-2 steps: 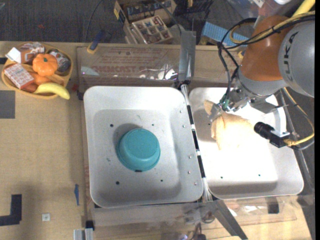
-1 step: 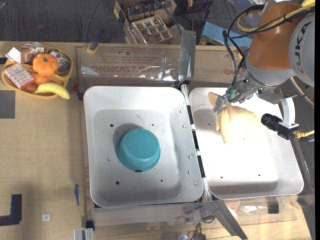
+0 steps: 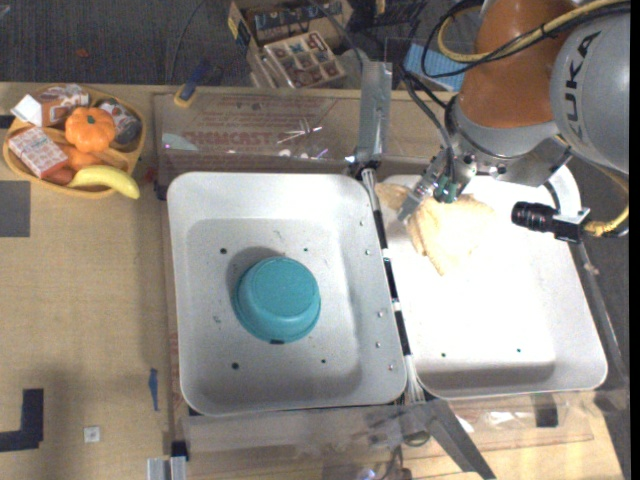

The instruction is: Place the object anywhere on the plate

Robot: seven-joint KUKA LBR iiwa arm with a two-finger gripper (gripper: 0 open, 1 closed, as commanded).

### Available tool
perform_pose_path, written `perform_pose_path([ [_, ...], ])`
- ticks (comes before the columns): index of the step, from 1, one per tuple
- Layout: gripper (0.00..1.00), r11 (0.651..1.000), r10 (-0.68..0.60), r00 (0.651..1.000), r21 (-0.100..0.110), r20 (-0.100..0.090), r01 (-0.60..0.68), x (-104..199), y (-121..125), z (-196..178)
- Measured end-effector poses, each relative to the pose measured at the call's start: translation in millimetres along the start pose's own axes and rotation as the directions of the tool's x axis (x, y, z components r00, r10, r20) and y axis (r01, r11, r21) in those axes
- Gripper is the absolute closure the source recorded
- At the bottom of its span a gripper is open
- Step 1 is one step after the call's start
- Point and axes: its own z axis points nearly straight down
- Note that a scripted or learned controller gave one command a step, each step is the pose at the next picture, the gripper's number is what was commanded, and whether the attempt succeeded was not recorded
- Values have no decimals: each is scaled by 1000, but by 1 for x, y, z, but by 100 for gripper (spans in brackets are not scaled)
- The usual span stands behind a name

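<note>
Claw (image 3: 443, 190) down at the right bin's (image 3: 520, 368) eleven o'clock corner, on a pale floppy object (image 3: 447, 233); grip state: cannot tell; teal plate (image 3: 278, 298) sits mid left bin (image 3: 200, 218); transfer not yet done.

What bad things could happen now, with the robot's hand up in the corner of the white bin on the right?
The gripper is low at the pale object in the right bin's far corner, so it might bump the wall or grab badly and leave the object behind. The teal plate sits in the left bin, so the object must cross the divider and could snag or drop there.
</note>
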Motion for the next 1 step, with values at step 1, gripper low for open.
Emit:
perform_pose_path([
  [1,100,922,-388,922,-2,1,388,34,42,-7],
])
